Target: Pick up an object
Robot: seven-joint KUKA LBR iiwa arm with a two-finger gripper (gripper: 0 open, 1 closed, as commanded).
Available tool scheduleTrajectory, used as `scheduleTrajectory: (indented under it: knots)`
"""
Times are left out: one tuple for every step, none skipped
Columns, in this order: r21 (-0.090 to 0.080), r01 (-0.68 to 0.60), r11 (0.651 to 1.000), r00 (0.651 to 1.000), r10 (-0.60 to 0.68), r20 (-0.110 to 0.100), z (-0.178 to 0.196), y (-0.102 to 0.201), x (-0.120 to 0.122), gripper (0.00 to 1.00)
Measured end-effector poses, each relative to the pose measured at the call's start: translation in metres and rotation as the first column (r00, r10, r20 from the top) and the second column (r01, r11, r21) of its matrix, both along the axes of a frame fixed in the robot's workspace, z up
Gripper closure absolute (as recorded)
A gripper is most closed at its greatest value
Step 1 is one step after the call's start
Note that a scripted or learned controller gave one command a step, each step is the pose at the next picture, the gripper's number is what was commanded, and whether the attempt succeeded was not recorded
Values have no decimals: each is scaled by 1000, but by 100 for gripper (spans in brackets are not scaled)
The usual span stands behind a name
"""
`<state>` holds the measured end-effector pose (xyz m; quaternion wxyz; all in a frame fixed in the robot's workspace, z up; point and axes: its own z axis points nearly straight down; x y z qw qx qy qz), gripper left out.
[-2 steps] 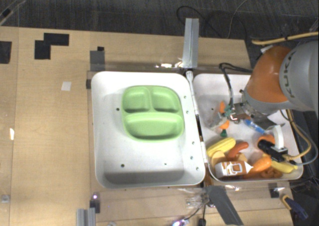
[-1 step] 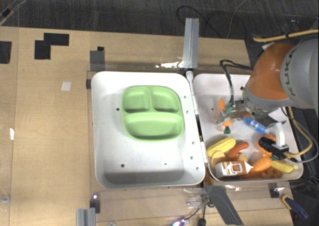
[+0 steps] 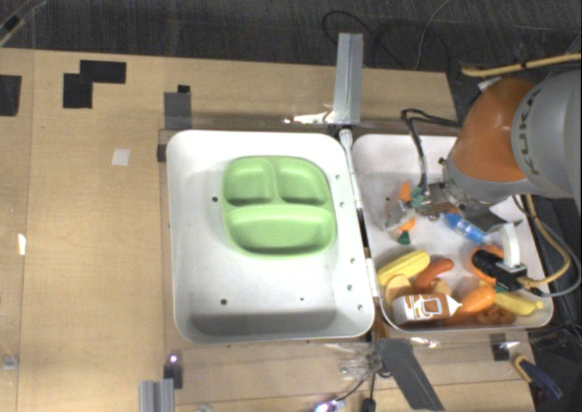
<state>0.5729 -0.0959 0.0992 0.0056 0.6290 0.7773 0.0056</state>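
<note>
gripper (image 3: 406, 210) is low inside the right bin (image 3: 382, 160), in its left half and a little toward the far side. whether it is open or closed i cannot tell (dark parts and small coloured bits crowd that spot).

at the near edge of this bin lies a brown carton (image 3: 424, 307) with a white label. to its right is an orange carrot (image 3: 478, 297), and then a yellow piece (image 3: 519, 304) in the near right corner. just behind the carton are a yellow banana (image 3: 404, 266) and a red-orange sausage (image 3: 436, 269), side by side and touching.

farther in lies the small orange piece (image 3: 401, 236). it is short and narrow, with a green end, and it lies on the white floor just beside the gripper, on its near side. i cannot tell if they touch. a blue tube (image 3: 465, 227) lies at a slant to the right of the gripper.

the grey arm (image 3: 546, 128) comes in over the right wall of the bin.

the left bin (image 3: 195, 219) holds a green plate (image 3: 277, 206) with three compartments, lying flat in its far half.
</note>
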Motion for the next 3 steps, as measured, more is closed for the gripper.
scheduleTrajectory:
  knots:
    - [1,-1,1000,1000,1,2,9,0,2,100]
    - [-2,63,998,998,-63,-13,115,45,30,100]
    - [-2,282,960,959,-282,-18,12,7,-25,100]
